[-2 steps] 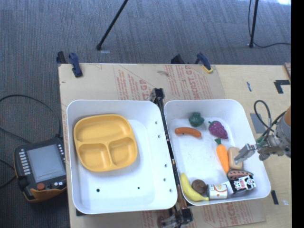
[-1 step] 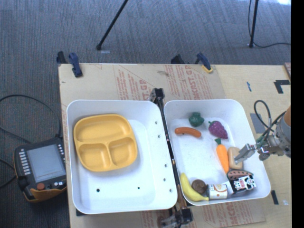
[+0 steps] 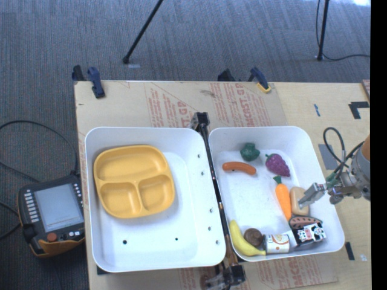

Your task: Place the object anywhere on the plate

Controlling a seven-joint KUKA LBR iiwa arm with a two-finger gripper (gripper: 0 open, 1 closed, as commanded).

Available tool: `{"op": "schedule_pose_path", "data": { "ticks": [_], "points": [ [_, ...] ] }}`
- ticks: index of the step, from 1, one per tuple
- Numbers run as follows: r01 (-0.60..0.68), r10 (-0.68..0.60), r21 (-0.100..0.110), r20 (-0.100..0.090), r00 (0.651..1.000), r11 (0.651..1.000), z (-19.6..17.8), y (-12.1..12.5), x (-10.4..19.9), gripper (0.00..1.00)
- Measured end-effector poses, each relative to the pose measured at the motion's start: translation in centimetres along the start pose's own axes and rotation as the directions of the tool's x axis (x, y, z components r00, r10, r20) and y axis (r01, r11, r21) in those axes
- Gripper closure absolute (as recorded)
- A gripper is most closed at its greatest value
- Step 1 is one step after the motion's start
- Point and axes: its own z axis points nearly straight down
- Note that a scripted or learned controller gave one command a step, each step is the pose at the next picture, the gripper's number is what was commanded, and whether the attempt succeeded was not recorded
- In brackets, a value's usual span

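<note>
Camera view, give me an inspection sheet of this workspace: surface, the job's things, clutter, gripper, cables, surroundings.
Surface: board bench with red print, bearing the left bin and the right bin, side by side.
Job's things: yellow divided plate in the left bin, nothing on it. In the right bin: sausage, green vegetable, purple grapes, carrot, banana, small cartons. Which object is meant, cannot tell.
Clutter: clamps at the bench's far edge.
Gripper: gripper over the right bin's right side near the carrot; nothing seen held.
Cables: black loop by the arm; cable to the pendant.
Surroundings: teach pendant on grey carpet, tripod legs beyond.
</note>
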Motion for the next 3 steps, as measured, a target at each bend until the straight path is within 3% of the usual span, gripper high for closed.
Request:
{"op": "schedule_pose_path", "data": {
  "ticks": [3],
  "points": [
    [0.0, 0.0, 0.0, 0.0, 1.0, 1.0, 0.0, 0.0, 0.0, 0.0]
  ]
}}
